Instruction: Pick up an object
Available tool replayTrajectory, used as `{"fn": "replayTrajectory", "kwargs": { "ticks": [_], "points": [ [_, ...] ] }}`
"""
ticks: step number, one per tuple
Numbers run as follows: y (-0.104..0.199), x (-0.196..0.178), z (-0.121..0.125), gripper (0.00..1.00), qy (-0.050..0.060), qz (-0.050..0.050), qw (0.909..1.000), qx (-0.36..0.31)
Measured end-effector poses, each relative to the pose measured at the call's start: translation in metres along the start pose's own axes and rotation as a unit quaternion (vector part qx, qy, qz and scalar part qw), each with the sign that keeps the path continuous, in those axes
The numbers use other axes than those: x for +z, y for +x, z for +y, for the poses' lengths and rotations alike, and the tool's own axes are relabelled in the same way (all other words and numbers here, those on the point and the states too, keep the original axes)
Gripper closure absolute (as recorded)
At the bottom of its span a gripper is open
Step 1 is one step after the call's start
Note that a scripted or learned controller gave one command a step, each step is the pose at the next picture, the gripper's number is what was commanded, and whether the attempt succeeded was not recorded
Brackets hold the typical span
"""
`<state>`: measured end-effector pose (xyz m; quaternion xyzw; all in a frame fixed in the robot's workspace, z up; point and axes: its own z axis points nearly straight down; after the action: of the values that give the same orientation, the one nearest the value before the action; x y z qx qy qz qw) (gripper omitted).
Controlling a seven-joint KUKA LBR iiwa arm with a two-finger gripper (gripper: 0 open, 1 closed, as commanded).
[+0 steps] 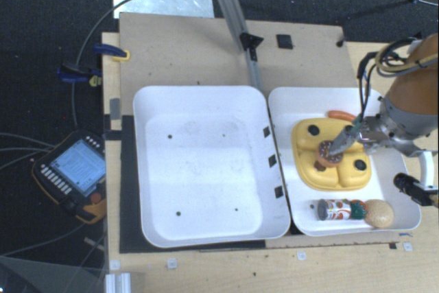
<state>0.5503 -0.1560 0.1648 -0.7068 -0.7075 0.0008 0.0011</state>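
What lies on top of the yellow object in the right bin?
On the yellow object sits a small brown item, with the gripper right above it. What the gripper covers cannot be seen.

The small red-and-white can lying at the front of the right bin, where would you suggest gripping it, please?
Probably across its middle, from straight above. The can lies on its side, long axis along the bin's front wall. A tan rounded object sits close at one end, so close the fingers across its width, not end to end.

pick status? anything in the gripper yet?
Done: the arm has reached into the right bin and the gripper is down on the yellow toy. In hand: nothing visibly gripped. Left: grasp and lift; the can, beige ball and orange piece lie untouched.
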Motion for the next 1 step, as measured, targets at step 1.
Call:
{"fn": "replayTrajectory", "kwargs": {
  "ticks": [1],
  "points": [
    [0.0072, 0.0398, 0.0076, 0.00, -0.006, 0.000, 1.0000, 0.000]
  ]
}}
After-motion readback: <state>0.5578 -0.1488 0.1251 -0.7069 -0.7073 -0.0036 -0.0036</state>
